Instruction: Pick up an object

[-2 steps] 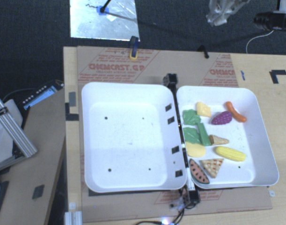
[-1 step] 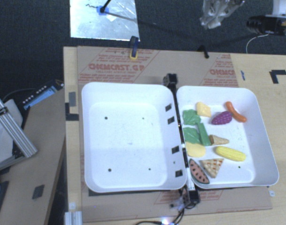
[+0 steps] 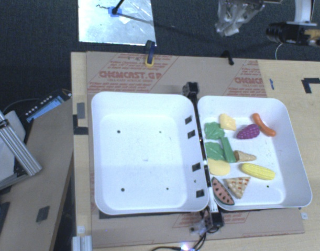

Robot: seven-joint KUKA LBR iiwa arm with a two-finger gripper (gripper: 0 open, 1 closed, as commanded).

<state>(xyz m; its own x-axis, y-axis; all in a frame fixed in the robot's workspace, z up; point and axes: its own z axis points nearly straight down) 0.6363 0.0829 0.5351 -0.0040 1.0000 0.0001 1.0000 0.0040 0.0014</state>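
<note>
Parked high beyond the bench, the pale two-finger gripper (image 3: 229, 27), its opening unclear from here, should descend squarely over the outlying orange plastic sausage (image 3: 263, 124) in the right-hand shallow white bin (image 3: 293, 156).

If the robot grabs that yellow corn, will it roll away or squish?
The corn looks like moulded plastic toy food, so it is probably stiff and light, not squishy. Its rounded, cob-like shape suggests it may roll or slip sideways if nudged. It lies on the bin's smooth white floor, so it likely slides easily.
</note>
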